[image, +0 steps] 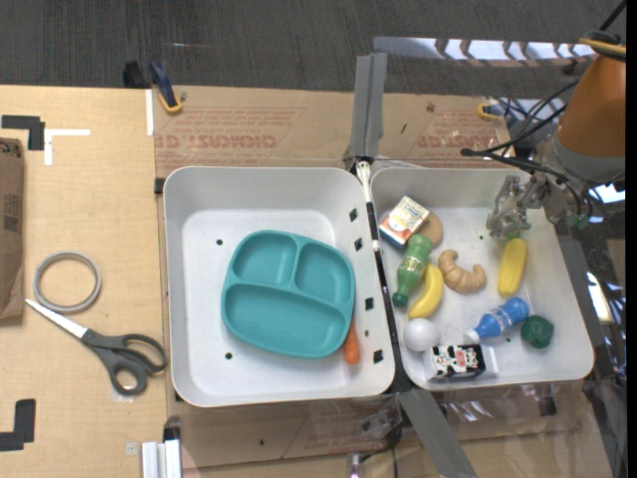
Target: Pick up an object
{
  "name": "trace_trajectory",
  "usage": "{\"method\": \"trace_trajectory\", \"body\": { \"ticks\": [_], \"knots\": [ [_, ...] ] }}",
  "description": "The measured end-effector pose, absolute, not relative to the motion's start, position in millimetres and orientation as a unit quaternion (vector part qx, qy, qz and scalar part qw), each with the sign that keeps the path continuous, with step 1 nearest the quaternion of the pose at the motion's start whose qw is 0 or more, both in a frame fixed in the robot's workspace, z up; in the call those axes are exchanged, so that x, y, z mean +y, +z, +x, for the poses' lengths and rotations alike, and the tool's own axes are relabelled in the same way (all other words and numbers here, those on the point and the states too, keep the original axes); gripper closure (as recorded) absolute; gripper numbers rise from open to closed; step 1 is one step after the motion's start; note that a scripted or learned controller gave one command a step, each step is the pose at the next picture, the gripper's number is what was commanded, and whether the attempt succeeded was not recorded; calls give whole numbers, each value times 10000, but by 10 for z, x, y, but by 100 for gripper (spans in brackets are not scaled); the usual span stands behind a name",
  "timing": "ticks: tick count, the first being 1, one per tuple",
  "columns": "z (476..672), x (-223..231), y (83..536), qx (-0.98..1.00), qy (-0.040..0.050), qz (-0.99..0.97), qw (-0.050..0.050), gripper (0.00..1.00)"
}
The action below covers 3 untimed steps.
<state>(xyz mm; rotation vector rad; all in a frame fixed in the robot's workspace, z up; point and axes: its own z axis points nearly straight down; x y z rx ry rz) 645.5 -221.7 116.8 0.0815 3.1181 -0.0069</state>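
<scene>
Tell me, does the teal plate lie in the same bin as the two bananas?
No, the teal plate lies in the left bin, and both bananas lie in the right bin.

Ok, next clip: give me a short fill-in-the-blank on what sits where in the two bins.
1. The teal divided plate lies in the ____ bin.
2. The small carrot lies by the plate's lower-____ edge.
3. The gripper hovers over the ____ bin, above the corn cob.
4. The croissant lies between the banana and the ____.

Missing: left; right; right; corn cob
</scene>
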Motion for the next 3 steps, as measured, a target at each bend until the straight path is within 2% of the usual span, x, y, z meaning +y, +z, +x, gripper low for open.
{"method": "trace_trajectory", "body": {
  "ticks": [1,2,3],
  "knots": [
    [6454,-2216,1166,9996,-22,260,110,0],
    [5996,-2196,928,9964,7,843,16,0],
    [6016,-2194,1039,9965,-5,833,47,100]
  ]
}}
